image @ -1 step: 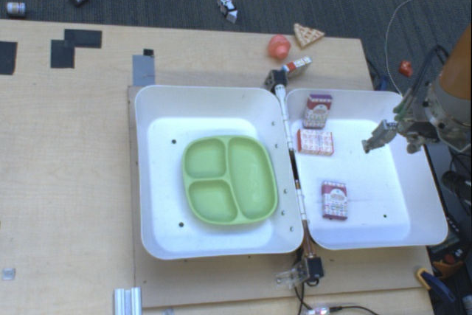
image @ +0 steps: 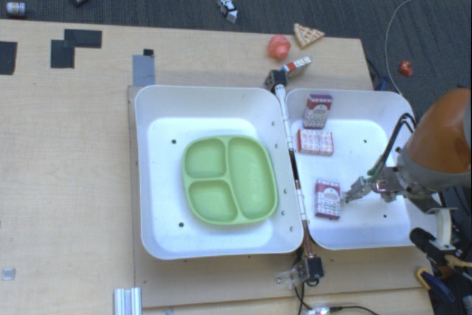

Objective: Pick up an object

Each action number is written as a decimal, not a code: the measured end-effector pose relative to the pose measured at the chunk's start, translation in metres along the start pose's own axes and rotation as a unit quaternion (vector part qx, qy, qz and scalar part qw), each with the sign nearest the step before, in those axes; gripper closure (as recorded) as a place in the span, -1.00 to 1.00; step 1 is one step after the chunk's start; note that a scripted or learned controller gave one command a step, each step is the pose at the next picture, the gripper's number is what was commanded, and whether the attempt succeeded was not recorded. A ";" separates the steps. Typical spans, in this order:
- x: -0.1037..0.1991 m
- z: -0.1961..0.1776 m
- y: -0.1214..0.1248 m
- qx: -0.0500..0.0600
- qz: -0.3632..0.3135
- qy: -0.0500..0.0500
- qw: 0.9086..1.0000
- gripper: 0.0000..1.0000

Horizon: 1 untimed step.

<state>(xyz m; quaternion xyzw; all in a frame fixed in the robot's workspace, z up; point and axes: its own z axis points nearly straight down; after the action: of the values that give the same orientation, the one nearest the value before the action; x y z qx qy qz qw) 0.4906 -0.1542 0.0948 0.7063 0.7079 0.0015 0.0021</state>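
Observation:
Three small red-and-white packets lie in the right bin (image: 369, 140): one at the far edge (image: 318, 111), one just below it (image: 316, 142), and one near the front left (image: 327, 199). My gripper (image: 352, 192) hangs low inside this bin, just right of the front packet, with its tip close to the packet's right side. Nothing is visibly held in it. The grey arm with its orange band (image: 442, 133) comes in over the bin's right rim.
A green divided plate (image: 230, 179) fills the middle of the left bin (image: 162, 158). Beyond the bins, a red ball (image: 279, 46), a pizza-shaped wedge (image: 308, 34) and a small tube (image: 299, 66) lie on the bench. Cables run along the bins' shared wall.

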 end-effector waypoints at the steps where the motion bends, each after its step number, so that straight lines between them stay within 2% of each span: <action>1: 0.001 -0.010 0.001 -0.001 -0.001 0.000 1.000 1.00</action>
<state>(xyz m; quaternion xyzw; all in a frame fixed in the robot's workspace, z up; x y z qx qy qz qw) 0.4916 -0.1536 0.1051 0.7059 0.7083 0.0025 0.0031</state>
